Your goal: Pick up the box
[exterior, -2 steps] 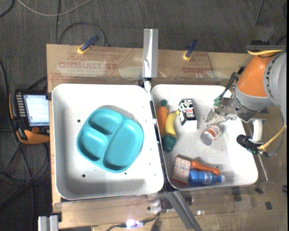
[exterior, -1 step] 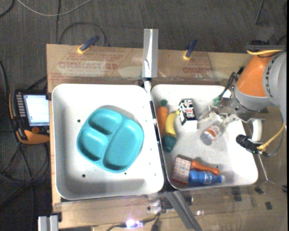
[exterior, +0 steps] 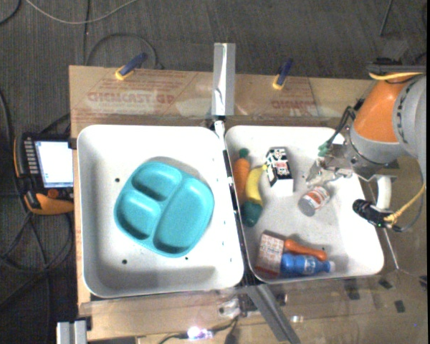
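In the right bin (exterior: 358, 260), a small black and white box (exterior: 277, 165) stands near the back, beside a yellow and green banana-like toy (exterior: 253, 192). At the bin's front left lies a flat red and white box (exterior: 270, 253). My gripper (exterior: 327, 167) hangs over the right half of that bin, just above and behind a grey can (exterior: 313, 201) lying on its side. It is well to the right of the small box and holds nothing that I can see.
An orange carrot (exterior: 242, 174) lies along the right bin's left wall. An orange bottle (exterior: 306, 250) and a blue bottle (exterior: 305, 266) lie at its front. The left bin (exterior: 93, 264) holds a teal divided plate (exterior: 165, 206). A handheld pendant (exterior: 43, 170) sits left of the bench.
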You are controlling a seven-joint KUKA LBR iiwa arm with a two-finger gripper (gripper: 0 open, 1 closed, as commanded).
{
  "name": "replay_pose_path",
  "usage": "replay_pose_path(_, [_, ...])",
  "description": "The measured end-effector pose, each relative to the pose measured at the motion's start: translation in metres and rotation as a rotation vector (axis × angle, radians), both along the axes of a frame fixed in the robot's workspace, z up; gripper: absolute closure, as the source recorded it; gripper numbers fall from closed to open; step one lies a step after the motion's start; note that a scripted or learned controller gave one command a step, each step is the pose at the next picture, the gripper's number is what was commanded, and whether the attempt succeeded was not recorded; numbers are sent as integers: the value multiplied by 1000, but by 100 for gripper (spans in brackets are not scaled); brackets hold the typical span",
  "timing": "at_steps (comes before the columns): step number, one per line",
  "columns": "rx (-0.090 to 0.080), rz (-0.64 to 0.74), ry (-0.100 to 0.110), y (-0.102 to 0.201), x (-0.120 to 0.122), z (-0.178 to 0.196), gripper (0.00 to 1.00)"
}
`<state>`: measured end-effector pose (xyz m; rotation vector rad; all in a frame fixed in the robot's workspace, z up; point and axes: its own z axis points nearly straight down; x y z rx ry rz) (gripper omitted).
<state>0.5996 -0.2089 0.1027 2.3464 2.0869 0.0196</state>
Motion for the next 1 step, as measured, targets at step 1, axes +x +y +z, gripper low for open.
replay_pose_path(1, [-5, 49, 15, 17, 1, -6, 100])
